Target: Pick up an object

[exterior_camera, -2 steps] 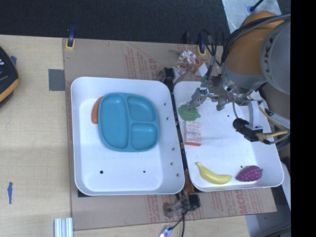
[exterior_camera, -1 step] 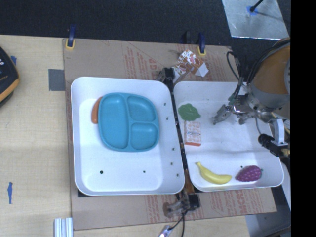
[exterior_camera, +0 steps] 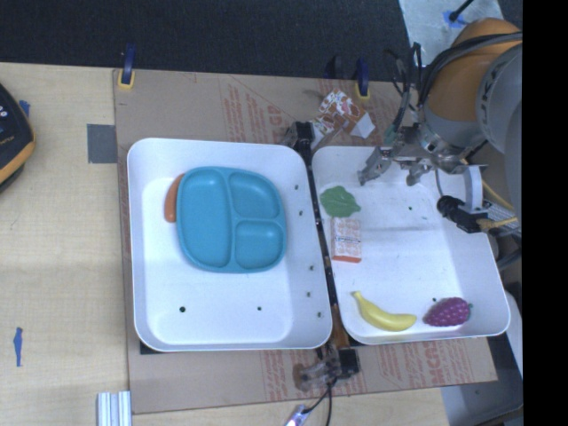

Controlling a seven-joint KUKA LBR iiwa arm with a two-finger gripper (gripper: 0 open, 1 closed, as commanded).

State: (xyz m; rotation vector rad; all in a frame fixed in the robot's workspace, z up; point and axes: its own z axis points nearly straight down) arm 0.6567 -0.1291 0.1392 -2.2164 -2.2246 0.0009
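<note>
Wooden bench (exterior_camera: 62,264) carries a brown cardboard sheet (exterior_camera: 222,114) w/ faint red print, too faint to read, pinned at the back edge by blue-handled clamps (exterior_camera: 127,65), prob. so it doesn't slide under the 2 bins; we see a dark mat behind and a black-and-yellow device (exterior_camera: 11,136) at the left edge.

Going by size: the left bin (exterior_camera: 146,318) and right bin (exterior_camera: 493,264) sit side by side, rims touching, we think so 1 camera covers both. Next, the KUKA arm (exterior_camera: 479,69), grey w/ its orange band, reaches in over the far corner of the right bin. Then the blue divided plate (exterior_camera: 232,218) lies flat in the left bin, w/ an orange item (exterior_camera: 169,201) tucked against its left side, mostly hidden.

The gripper (exterior_camera: 395,171) hangs over the right bin's far edge; its 2 fingers point down and stand apart, nothing between them.

Candidates for the pick, all in the right bin: a yellow banana (exterior_camera: 383,313) and purple grapes (exterior_camera: 447,311) near the front rim; a green leafy piece (exterior_camera: 339,201) and a small white-and-orange packet (exterior_camera: 347,239) by the left wall; packet text too small to read. We judge the green piece closest to the gripper, so the likeliest target; nothing is lifted yet.
</note>
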